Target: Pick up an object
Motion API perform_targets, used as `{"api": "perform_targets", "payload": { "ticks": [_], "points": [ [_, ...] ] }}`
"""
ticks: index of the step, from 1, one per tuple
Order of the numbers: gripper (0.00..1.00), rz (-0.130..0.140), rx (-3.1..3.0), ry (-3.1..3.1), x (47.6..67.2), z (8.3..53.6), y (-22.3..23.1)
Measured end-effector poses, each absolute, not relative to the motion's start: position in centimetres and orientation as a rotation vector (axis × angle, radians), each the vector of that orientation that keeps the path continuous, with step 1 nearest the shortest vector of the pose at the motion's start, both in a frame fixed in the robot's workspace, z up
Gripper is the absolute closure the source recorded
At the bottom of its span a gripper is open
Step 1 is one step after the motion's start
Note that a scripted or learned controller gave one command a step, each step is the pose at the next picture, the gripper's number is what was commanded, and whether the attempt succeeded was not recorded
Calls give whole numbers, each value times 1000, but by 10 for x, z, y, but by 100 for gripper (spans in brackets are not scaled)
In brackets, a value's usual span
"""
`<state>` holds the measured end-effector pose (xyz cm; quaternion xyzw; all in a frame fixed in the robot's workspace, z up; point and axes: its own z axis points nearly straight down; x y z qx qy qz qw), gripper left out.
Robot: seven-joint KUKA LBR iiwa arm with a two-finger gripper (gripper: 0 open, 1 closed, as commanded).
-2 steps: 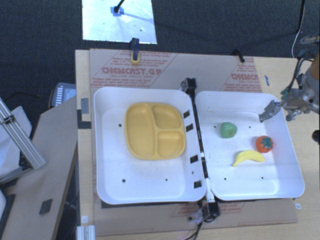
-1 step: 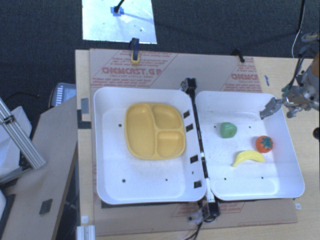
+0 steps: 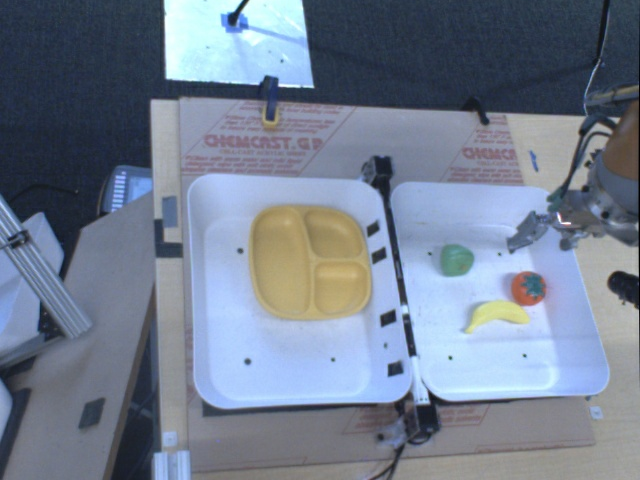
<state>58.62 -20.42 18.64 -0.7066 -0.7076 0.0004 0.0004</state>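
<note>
Looking down at a slant, we see two white bins side by side on a bench. Our left bin (image 3: 215,268) holds a yellow divided plate (image 3: 308,261), lying flat near its middle, with one large compartment on the left and two smaller ones on the right. Our right bin (image 3: 560,363) holds three small things: a green object (image 3: 457,260) near the upper middle, a tomato (image 3: 529,288) with a green top toward the right wall, and a banana (image 3: 496,315) lying just below and to the left of the tomato, curved with its ends pointing down. The tomato and banana sit near each other, though we cannot tell whether they touch; the green object lies apart from both. Our arm (image 3: 612,183) reaches in from the right, over the upper right corner of the right bin. The gripper (image 3: 532,230) points left, above the tomato and to the right of the green object, with nothing between its fingers; we cannot tell whether it is spread or closed at this angle. A black clamp strip (image 3: 392,278) runs between the bins. Brown board with red lettering (image 3: 270,140) lies under both, and a pale sheet (image 3: 238,26) rests on the dark floor beyond.
</note>
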Motion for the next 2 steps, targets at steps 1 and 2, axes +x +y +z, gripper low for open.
{"api": "perform_targets", "payload": {
  "ticks": [1,2],
  "points": [
    [0,3,-2218,-2221,581,125,-201],
    [0,1,-2220,-2221,581,82,-200]
  ]
}}
